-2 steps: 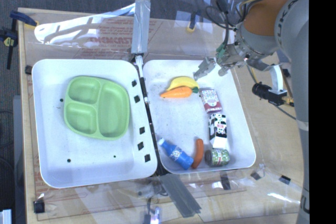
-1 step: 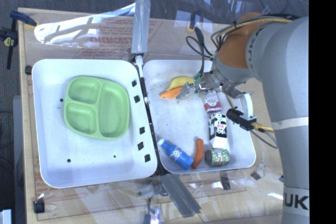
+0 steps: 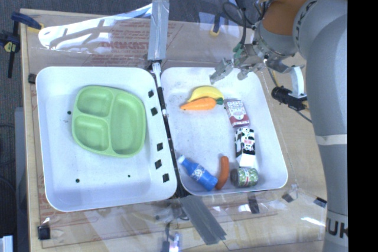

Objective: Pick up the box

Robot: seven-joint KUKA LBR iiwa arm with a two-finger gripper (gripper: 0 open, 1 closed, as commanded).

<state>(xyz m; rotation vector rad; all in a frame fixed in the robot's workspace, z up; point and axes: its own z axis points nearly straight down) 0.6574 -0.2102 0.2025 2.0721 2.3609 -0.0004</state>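
Observation:
The box (image 3: 236, 113) is small, red and white, and lies flat in the right bin (image 3: 269, 127) near its right wall. Just below the box lies a black-and-white cow-print carton (image 3: 245, 147). My gripper (image 3: 230, 74) hangs over the bin's far edge, up and a little left of the box and well apart from it. Its fingers (image 3: 217, 75) are spread open with nothing between them. A yellow banana (image 3: 205, 93) and an orange carrot (image 3: 199, 104) lie between the gripper and the box's left side.
A green can (image 3: 244, 176), a red sausage (image 3: 224, 170) and a blue bottle (image 3: 196, 173) lie along the right bin's near edge. The left bin (image 3: 53, 174) holds a green divided plate (image 3: 110, 120). The grey arm (image 3: 325, 68) fills the right side.

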